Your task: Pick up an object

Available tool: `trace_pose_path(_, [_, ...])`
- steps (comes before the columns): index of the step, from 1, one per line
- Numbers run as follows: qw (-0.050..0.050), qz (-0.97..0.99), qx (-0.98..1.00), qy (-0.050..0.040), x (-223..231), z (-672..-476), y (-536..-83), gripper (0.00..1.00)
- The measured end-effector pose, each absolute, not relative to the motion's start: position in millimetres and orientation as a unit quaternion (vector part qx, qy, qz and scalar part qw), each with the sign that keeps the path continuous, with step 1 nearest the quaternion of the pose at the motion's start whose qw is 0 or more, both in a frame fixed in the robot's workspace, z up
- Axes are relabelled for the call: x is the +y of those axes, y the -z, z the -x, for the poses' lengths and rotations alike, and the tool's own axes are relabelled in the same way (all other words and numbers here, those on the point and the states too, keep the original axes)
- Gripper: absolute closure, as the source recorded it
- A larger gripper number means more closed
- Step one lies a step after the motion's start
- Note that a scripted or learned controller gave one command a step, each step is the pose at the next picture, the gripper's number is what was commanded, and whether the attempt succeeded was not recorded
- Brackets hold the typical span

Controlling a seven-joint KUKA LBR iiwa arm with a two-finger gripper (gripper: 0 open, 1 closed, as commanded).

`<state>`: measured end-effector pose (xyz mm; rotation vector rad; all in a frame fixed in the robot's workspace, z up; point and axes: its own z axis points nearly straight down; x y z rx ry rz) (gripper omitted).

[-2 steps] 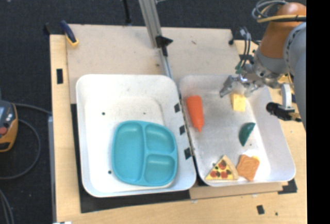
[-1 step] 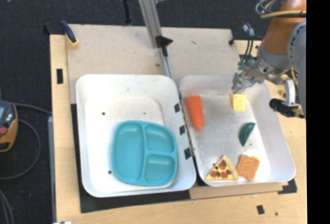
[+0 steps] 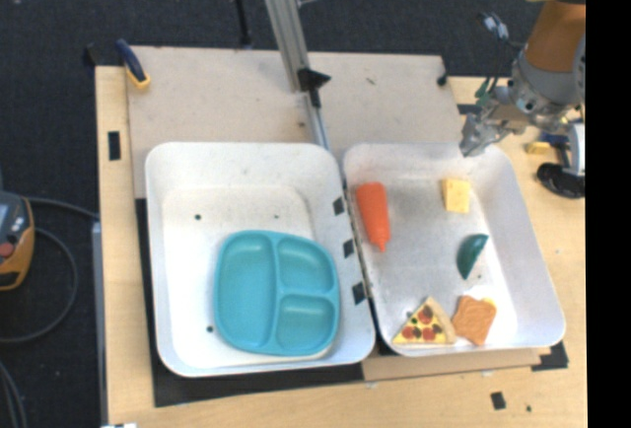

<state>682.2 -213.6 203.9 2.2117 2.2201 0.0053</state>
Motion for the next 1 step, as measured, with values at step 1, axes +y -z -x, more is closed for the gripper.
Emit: trace_pose_path(1, [0.003,-0.706,0.708,-0.0013,-214.6,-683.4,-238.6,1.0])
